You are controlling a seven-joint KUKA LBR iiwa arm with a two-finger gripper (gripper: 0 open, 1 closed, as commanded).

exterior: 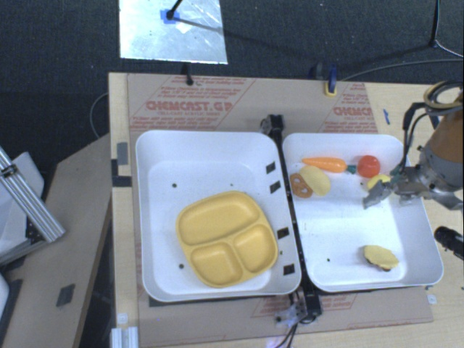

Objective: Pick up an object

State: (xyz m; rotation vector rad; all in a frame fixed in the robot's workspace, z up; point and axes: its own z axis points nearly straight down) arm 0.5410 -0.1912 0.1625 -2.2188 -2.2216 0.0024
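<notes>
The right bin (341, 281) holds several toy foods. An orange carrot (324, 164) and a red tomato (368, 166) lie along its far side. A pale yellow lump (316, 180) rests against a brown pretzel-like piece (301, 187) near the bin's left wall. A flat yellow piece (380, 257) sits at the near right. My gripper (388, 193) hangs low over the bin's right side, just below the tomato, and a small yellow piece (377, 182) shows at its upper left edge. Whether that piece is held is unclear.
The left bin (156, 194) contains a yellow divided plate (227, 237). Black clips run along the wall between the two bins (279, 194). A silver sheet (172, 20) lies beyond the bench. Cables cross the dark floor at the top right.
</notes>
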